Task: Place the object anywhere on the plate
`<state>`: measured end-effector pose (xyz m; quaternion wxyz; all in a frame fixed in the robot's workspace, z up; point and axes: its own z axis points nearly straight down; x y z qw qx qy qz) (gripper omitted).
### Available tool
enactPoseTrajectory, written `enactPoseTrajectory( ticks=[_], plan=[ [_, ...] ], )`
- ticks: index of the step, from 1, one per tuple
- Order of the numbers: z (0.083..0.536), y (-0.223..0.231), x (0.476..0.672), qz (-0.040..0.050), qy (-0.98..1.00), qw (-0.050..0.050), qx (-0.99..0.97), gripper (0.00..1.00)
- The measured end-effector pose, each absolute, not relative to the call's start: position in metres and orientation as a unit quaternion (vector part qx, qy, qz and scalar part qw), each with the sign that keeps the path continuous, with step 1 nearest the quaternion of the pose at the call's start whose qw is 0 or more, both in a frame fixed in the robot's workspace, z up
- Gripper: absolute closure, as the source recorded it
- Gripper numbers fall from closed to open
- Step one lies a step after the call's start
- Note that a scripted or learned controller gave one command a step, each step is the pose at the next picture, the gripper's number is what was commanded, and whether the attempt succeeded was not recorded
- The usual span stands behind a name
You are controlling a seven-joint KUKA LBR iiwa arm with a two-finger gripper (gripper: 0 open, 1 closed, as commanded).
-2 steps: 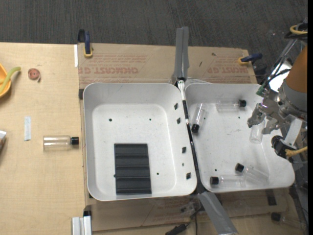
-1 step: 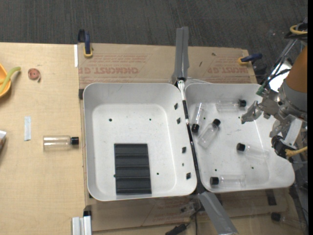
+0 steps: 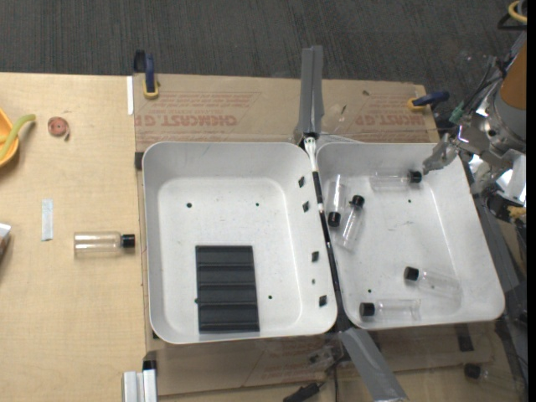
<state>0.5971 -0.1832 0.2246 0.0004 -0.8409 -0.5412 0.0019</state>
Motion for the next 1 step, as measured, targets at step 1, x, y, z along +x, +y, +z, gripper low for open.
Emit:
enactPoseTrajectory(
  ticks=[1],
  plan=[
    [0.2396,-0.2145,0.6430,0.0010,-0.621,-0.001,-0.784,0.00]
  ],
)
